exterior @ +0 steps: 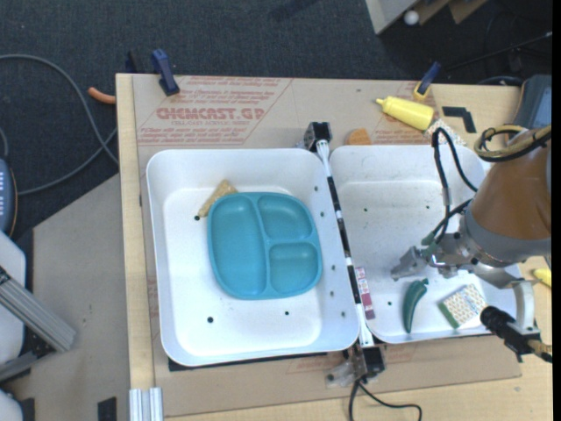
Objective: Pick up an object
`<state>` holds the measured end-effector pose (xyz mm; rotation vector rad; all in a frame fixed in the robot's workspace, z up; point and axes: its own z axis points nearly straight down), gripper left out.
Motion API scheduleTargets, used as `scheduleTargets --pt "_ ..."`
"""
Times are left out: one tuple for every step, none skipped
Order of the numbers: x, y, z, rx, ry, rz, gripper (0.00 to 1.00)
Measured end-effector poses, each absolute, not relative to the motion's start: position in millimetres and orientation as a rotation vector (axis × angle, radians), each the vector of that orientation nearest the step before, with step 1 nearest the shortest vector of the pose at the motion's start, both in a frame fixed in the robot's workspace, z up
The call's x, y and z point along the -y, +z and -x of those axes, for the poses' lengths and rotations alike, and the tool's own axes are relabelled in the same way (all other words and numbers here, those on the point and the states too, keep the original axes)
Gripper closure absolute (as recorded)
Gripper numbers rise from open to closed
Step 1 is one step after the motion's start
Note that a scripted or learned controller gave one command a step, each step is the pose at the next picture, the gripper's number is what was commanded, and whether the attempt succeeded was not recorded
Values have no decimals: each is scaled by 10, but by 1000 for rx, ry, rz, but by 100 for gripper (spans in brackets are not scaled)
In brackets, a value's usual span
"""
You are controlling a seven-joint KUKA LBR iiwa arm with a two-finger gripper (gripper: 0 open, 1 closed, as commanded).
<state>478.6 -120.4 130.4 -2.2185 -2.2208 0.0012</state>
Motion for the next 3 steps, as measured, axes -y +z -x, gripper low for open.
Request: scheduleTargets --pt "1256 1212 -4787 2219 1 2220 0" --pt "1218 1290 -4795 2223 -2 2222 0" --pt "1276 1131 -4786 2219 1 2220 0"
